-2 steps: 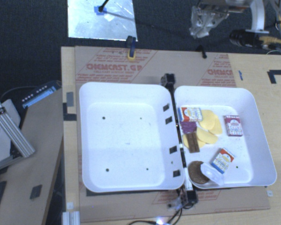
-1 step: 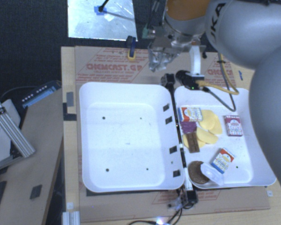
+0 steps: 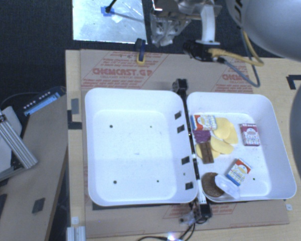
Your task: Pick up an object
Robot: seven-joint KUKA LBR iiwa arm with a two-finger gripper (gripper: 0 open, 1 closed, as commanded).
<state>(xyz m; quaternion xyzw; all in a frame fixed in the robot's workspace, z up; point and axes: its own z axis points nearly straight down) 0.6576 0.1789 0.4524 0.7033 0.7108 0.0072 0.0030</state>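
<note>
Far below pincer (image 3: 162, 34), red packet (image 3: 249, 134)

The bench (image 3: 75, 134) bears a left bin (image 3: 98, 185) and right bin (image 3: 278, 134).

White bins (image 3: 135, 97), yellow chips (image 3: 224, 132)

Two bins lie side by side; the right bin (image 3: 276, 129) holds small packets (image 3: 238, 172) near its left wall.
</note>
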